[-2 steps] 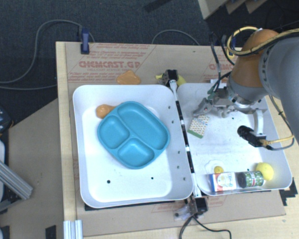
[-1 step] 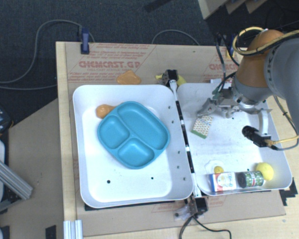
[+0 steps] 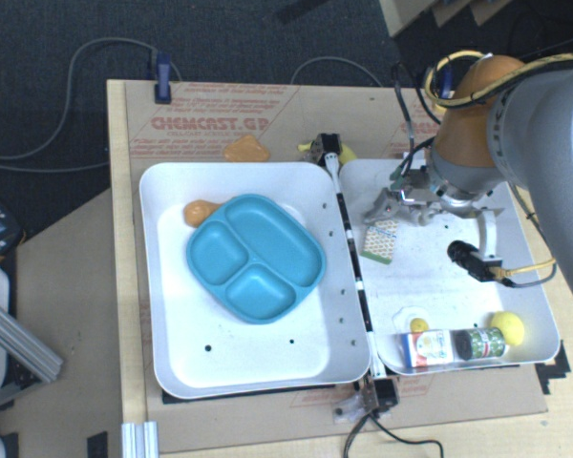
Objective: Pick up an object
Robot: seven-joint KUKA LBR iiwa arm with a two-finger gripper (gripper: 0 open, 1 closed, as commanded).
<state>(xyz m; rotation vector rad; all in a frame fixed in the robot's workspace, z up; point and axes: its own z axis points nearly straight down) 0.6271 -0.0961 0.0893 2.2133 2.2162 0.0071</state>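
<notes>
Two white bins. Left bin [image 3: 258, 351]: one blue plate [image 3: 255, 256] with three compartments, and one orange lump [image 3: 199, 212] at its far-left edge. Right bin [image 3: 430, 280]: one speckled packet [image 3: 380, 242], one bottle [image 3: 454, 344], one yellow ball [image 3: 508, 328], one small yellow piece [image 3: 417, 325]. Packet lies flat by the dividing wall, long axis near-to-far, far end leaning slightly right. Gripper [image 3: 401, 210] sits just above the packet's far edge; contact unclear, and open or closed cannot be made out.

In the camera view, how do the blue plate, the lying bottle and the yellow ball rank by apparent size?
Largest is the blue plate, next the bottle, smallest the yellow ball.
</notes>
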